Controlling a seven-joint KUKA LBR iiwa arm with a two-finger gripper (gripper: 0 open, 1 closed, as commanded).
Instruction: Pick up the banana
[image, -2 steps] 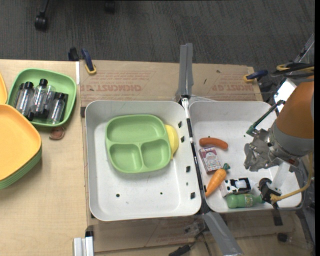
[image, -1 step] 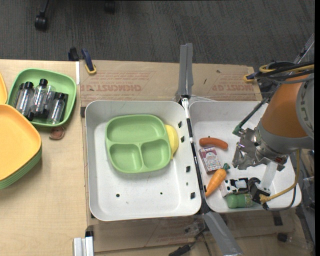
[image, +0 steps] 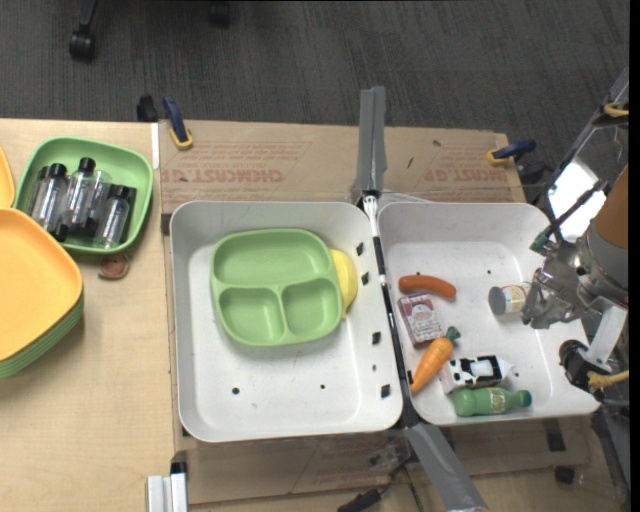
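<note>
Camera view
- Landmark: the green divided tray (image: 277, 288), set in the left bin (image: 200, 400).
- Banana (image: 345, 279): seen just beside the tray's right edge, partly hidden under it, touching it.
- Gripper (image: 545, 305): seen well right of the tray, over the right bin (image: 480, 235), near a small jar (image: 508, 299); its state cannot be told.
- Hot dog (image: 427, 286): laid right of the tray, across the divider.
- Carrot (image: 430, 362): found below a red packet (image: 421, 320).
- Green bottle (image: 488, 401): laid at the right bin's near edge.
</note>
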